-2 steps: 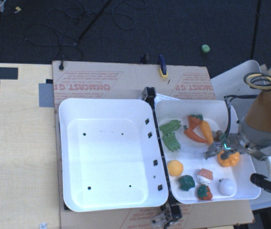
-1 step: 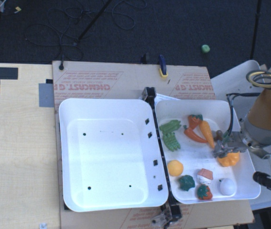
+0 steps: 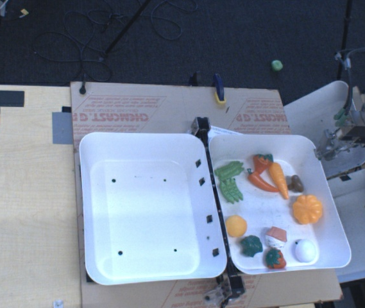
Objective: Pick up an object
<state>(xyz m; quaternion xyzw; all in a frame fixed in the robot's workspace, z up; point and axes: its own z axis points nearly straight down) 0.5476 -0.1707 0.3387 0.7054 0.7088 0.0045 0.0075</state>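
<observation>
Where the right bin [image 3: 326,191] holds glossy toy food, you see a ribbed orange pumpkin [image 3: 307,209] at 3 o'clock.

A robotics lab: loose cables [image 3: 169,11] on dark carpet, two white bins [image 3: 92,172] clamped to cardboard [image 3: 131,111].

Pale metal arm [image 3: 348,136] parts, dark fittings, blurred.
</observation>
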